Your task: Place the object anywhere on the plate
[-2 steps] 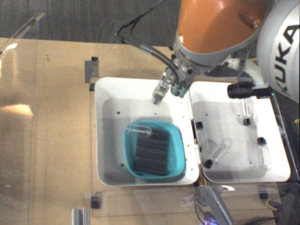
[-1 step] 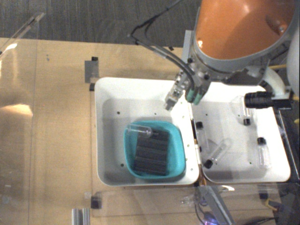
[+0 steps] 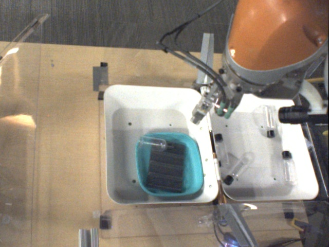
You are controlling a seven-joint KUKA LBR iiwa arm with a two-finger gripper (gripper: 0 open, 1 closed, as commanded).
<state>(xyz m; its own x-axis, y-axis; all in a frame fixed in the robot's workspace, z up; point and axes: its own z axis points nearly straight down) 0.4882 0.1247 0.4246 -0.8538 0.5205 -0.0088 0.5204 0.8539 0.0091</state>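
Nearest, along the lower edge of the camera view, a bare strip of the wooden bench is seen, with a small dark block set just below the left bin. Within that left bin a teal plate is held, square with rounded corners, pushed toward the bin's near right corner. On the plate a dark ribbed block is laid, and a clear plastic tube is rested across the plate's far left rim, just touching the block's far edge. In the right bin a second clear tube with a dark cap is seen lying tilted near the bin's near left side, and further clear tubes with dark caps are scattered toward its right and far parts. Farther back, above the wall shared by the two bins, the gripper is hung at a slant from the grey and orange arm; nothing is seen between its fingers, and whether they are apart or together cannot be told.
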